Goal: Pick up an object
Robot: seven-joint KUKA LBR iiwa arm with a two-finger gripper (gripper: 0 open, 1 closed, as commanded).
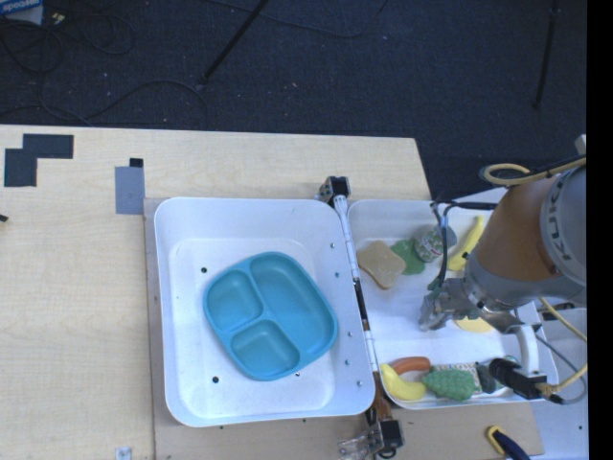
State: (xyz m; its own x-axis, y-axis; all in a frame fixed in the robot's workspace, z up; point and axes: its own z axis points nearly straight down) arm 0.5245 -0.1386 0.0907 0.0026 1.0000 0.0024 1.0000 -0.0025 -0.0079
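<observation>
— What sits on the tabletop (pixel 77 286)?
— 2 white bins side by side. The left bin (pixel 163 305) carries 1 blue divided plate (pixel 269 315), near its middle.
— And the right bin (pixel 402 343)?
— 1 tan sponge (pixel 380 264) at its far-left corner; 1 yellow banana (pixel 402 384), 1 red sausage (pixel 412 363) and 1 green bumpy toy (pixel 449 383) along its near edge.
— The tool (pixel 436 311)?
— Low over the right bin's middle, touching none of them. Whether it's open, I cannot tell.
</observation>
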